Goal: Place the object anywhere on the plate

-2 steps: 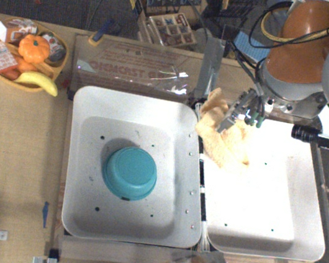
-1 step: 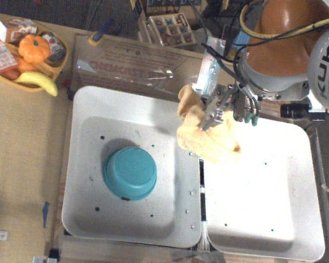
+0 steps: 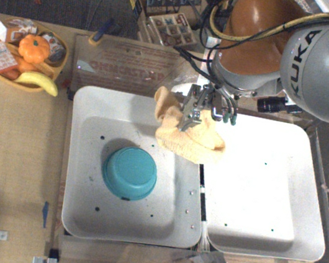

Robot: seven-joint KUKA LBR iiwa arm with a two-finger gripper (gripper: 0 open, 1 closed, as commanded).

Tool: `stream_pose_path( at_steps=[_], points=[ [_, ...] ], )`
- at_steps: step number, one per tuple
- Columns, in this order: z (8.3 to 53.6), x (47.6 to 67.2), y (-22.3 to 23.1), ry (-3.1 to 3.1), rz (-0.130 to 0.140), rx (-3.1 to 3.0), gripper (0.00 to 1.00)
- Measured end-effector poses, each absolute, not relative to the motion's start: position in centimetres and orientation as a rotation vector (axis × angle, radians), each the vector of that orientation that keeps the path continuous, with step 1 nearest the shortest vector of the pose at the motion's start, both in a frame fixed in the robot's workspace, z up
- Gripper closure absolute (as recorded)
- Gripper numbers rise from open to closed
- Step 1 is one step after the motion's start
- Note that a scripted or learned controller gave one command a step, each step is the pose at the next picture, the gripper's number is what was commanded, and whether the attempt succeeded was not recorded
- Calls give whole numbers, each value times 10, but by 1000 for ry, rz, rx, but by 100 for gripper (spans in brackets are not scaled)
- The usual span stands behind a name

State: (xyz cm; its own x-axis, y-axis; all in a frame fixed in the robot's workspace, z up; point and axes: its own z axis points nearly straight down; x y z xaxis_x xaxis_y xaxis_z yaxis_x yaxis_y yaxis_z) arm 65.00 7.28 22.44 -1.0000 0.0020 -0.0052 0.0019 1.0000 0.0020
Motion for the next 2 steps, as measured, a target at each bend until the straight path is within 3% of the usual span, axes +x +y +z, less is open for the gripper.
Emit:
stream_pose_path(
  at_steps=[2],
  points=[
    [225, 656, 178, 3134, 5, -1, 100]
  ],
)
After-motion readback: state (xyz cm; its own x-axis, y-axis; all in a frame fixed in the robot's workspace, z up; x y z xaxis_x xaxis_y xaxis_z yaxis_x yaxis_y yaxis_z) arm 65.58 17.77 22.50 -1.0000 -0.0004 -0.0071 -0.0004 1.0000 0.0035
